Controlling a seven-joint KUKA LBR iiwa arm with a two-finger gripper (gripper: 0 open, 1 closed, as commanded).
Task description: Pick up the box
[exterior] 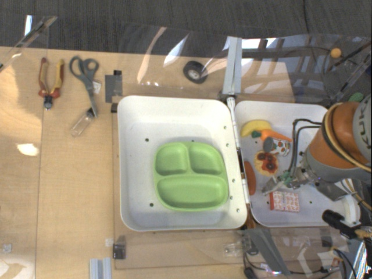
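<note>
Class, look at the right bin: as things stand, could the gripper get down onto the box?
Probably yes. The box lies flat near the front of the right bin, its top bare, with nothing stacked on it. The gripper hovers just behind it, beside the other toys.

We see the box point(284, 201), small, flat, red-and-white patterned, lying face-up on the bin floor just below the gripper point(283, 180), apart from it.

Pale wood counter point(58, 185), sunlit patch at left. Dark ribbed floor point(174, 2) beyond far edge. Clear panel point(168, 51) throws glare. Pliers point(49, 81), scissors point(86, 77), tape roll point(196, 71) lie near far edge.
</note>
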